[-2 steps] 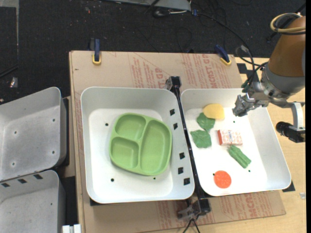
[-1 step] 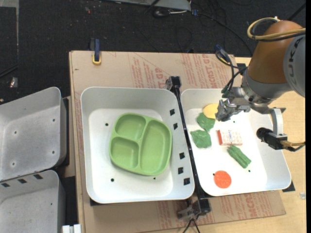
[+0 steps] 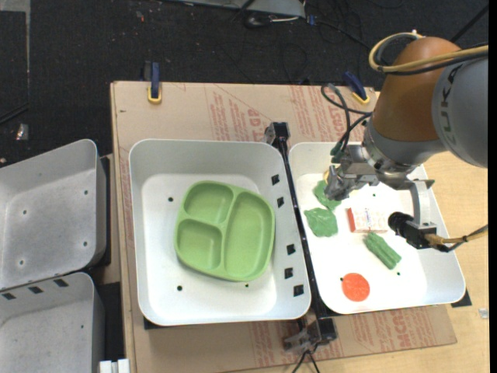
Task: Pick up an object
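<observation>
The two-finger gripper [image 3: 335, 183] is lowered over the far left of the right white bin [image 3: 443, 284], above a green crumpled piece [image 3: 321, 195]; its jaw state cannot be told.

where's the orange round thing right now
The flat orange round disc lies in the right white bin, near its front edge. Its nearest neighbour is the green ridged block, just up and to its right in the camera view.

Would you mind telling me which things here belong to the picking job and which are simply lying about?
Job:
- two-finger gripper
- green crumpled piece
- green ridged block
- orange round disc
- small white-and-red box

Lying about:
- light green divided plastic plate in the left bin
- spare white bins
</observation>
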{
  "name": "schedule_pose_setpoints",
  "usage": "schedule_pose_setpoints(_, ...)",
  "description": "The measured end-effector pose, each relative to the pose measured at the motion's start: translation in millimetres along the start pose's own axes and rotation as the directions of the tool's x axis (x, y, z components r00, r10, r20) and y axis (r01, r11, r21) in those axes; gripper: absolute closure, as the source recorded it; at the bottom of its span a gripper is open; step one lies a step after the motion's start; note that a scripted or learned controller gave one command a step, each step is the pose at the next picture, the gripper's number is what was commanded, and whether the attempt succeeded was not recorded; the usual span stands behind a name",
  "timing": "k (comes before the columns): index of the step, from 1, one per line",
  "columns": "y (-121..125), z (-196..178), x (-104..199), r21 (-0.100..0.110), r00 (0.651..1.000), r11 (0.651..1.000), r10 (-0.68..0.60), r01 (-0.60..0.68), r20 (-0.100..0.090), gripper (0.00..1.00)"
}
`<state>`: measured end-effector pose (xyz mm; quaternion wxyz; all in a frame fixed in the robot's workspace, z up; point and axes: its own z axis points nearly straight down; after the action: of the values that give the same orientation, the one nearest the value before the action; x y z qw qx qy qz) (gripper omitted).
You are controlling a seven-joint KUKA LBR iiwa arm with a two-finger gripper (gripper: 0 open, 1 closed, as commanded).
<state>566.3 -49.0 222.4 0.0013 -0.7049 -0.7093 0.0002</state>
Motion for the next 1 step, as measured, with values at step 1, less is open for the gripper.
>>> schedule_pose_setpoints(1,-5.4,8.3,53.2,0.000,1.000,1.000,-0.001,0.001,0.000,1.00)
